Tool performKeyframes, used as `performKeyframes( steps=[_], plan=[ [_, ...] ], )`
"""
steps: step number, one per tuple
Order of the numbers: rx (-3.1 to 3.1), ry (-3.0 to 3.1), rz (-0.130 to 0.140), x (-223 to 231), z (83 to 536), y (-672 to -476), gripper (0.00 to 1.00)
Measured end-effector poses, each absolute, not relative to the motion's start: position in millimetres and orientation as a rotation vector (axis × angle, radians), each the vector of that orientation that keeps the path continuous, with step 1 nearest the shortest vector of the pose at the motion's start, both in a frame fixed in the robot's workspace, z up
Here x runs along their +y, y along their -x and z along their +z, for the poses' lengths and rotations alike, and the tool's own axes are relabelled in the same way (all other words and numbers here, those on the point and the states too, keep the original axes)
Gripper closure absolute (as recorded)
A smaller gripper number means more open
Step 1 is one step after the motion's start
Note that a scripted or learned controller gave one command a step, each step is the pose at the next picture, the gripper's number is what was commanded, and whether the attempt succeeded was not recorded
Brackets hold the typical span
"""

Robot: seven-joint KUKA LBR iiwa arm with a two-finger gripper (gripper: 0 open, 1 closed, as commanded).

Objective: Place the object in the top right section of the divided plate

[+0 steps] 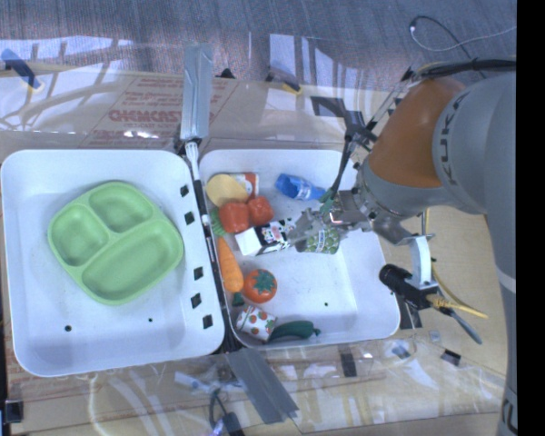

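Item: sorting bench, two white bins, one arm reaching into the right bin. Gripper: low over the middle of that bin, wrist behind it toward the arm's side; whether it is apart, together or clamped on anything cannot be told, since a green-and-white packet sits right at its tip and blurs into it. Which object is meant for the plate is not settled either; the packet is the likeliest, being at the tip. Just beyond the gripper, on the side away from the arm: a small black-and-white carton, touching or nearly so. Further on that side: two red tomatoes, a yellow piece, a carrot. Above the gripper: a blue bottle. Below it: an orange-red fruit, a printed can, a dark green vegetable. Well beyond all these, across the divider, in the left bin: the green divided plate, nothing in its sections. Risks, as judged: a thin, soft packet may slip or be pinched only at an edge and drop on the lift; the carton crowding the tip may be nudged or caught with it; the carry must cross the raised divider, where a loosely held item could snag; the target section is small, so a release slightly off would land in a neighbouring section.
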State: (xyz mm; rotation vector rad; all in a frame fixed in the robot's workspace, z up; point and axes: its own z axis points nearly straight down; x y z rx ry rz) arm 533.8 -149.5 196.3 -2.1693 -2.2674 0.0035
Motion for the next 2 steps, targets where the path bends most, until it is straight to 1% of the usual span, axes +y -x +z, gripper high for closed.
performKeyframes(
  steps=[1,2],
  plan=[
    [-2.267,2.17,0.004,-150,196,-533.8,0.0],
    [-2.553,1.831,0.001,-166,233,-601.8,0.0]
  ],
)
